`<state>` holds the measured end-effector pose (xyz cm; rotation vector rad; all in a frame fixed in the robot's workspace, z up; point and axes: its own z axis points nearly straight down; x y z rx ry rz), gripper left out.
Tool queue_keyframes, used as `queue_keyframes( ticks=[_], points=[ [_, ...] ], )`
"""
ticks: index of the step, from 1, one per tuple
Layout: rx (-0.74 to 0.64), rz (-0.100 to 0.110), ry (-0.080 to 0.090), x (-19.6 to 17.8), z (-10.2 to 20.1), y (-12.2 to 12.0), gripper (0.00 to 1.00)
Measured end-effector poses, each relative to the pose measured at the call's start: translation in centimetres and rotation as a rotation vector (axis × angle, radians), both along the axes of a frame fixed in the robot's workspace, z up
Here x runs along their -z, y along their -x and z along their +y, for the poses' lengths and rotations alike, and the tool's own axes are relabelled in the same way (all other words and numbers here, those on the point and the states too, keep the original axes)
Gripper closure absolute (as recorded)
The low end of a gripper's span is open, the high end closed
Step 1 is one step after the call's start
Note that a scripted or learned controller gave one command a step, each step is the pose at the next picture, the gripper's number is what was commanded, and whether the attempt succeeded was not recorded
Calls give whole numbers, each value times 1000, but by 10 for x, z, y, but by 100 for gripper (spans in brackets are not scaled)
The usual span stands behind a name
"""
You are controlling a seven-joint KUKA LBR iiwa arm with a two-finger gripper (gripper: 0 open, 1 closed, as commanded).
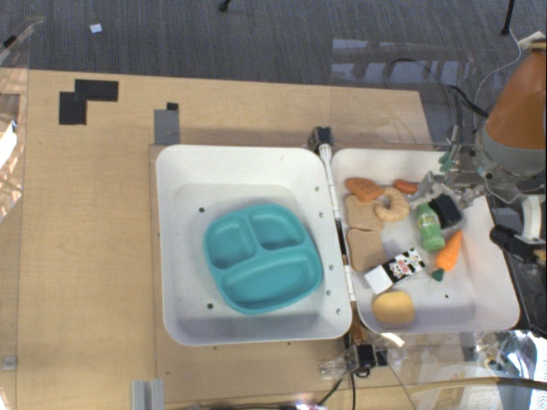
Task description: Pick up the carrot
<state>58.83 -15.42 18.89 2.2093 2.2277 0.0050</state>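
You have two white bins side by side in the middle of the frame. The left bin holds a teal plate with three sections, and the plate sits a bit right of the bin's middle.

The right bin is full of toy food. Near its top there is an orange chip, a small ring like a donut, and a red piece. Below them are two slices of bread. A black and white toy lies under the bread, and a round potato sits at the bottom.

Your carrot is on the right side of that bin, about halfway down. It is orange and pointed, tilted, with a green bit at its lower left end. A green thing touches it on the upper left.

The gripper is above the carrot, near the bin's upper right, by a black block. You cannot tell if it is open or closed.

To the right of the carrot there is bare white floor up to the bin wall. On its left the toys crowd close.
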Motion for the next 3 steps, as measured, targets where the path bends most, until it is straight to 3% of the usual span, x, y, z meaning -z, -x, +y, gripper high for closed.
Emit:
queue_keyframes(
  ticks=[1, 2, 3],
  points=[
    [-203, 5, 3, 64, -45, 86, 0],
    [-392, -11, 12, 99, -54, 96, 0],
    [-7, -5, -5, 101, -47, 42, 0]
  ],
)
